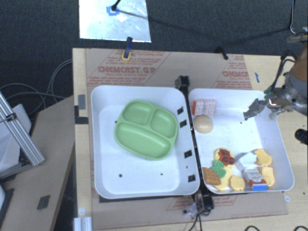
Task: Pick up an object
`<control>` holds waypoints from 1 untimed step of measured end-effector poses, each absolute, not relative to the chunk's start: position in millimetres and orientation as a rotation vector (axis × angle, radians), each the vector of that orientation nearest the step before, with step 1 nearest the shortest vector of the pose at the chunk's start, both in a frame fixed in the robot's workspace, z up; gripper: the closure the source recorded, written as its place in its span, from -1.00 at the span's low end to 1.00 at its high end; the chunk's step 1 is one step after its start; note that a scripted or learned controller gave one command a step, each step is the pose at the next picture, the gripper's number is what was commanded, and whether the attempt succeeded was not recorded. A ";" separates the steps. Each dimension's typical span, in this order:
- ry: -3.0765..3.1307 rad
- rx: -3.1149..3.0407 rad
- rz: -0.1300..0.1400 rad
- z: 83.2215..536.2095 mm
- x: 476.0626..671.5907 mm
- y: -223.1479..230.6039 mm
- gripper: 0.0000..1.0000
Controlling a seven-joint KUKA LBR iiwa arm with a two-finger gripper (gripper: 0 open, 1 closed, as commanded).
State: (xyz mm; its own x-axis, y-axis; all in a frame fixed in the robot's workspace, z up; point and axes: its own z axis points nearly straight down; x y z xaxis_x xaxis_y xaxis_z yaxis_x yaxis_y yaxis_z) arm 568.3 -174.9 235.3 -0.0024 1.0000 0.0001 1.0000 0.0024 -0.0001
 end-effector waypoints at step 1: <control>-2.221 -2.218 0.003 173.5 569.9 -179.0 -1.00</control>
